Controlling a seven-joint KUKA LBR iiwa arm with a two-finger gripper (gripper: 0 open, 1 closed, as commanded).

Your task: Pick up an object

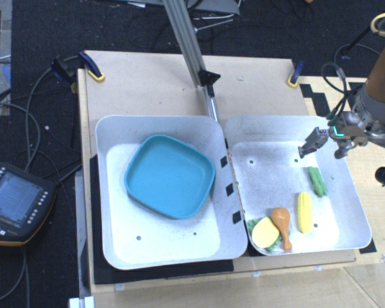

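While hand [327, 145] hovers open, green piece [317, 181] just below

My gripper [327, 144] hangs spread and bare over the right bin [263, 172], above the green piece [317, 181], yellow corn [304, 212] nearby.

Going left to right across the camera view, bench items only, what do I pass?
Blue plate in the left bin → yellow-green round toy → orange drumstick toy → yellow corn toy → green pod-shaped toy → gripper, open above the right bin.
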